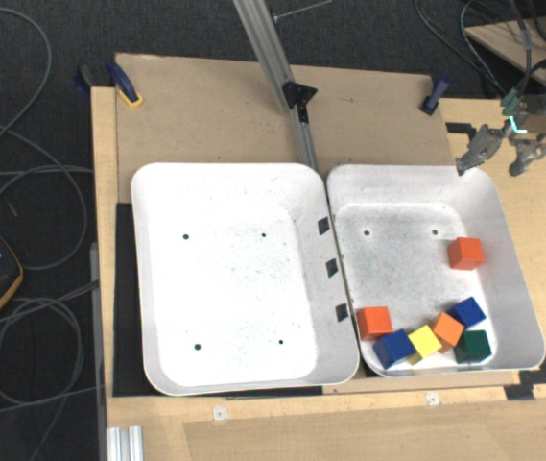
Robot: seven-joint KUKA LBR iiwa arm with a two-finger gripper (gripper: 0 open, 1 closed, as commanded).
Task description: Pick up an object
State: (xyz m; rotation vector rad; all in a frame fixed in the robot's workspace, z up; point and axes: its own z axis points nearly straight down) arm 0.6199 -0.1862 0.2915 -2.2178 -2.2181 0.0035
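My gripper hangs at the far right, above the back right corner of the right bin. Its two fingers are spread apart with nothing between them. Several small blocks lie in that bin. An orange block sits alone near the right wall. Along the front wall cluster another orange block, a blue block, a yellow block, an orange block, a blue block and a dark green block. The gripper is well back from all of them.
The left bin lies beside the right one, with a ridge with black clips between them. A metal pole slants over the back of the bench. Blue clamps hold the board's back corners.
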